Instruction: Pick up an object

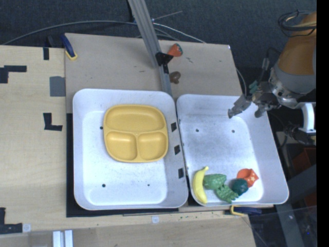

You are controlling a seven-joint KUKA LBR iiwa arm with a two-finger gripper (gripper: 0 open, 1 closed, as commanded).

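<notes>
Along the near edge of the right bin (226, 138) lie a yellow banana (199, 184), a green leafy toy (218, 186), a dark teal round piece (239, 186) and an orange-red piece (248, 176). My gripper (248, 107) hangs over the bin's far right corner, well away from those objects. Its two dark fingers are spread apart with nothing between them. The orange-banded arm (298, 50) comes in from the right.
The left bin (85, 153) holds a yellow three-compartment plate (136, 133). A grey metal pole (146, 24) slants up from a clamp (164, 59) behind the bins. Bare white floor spreads across the middle of the right bin.
</notes>
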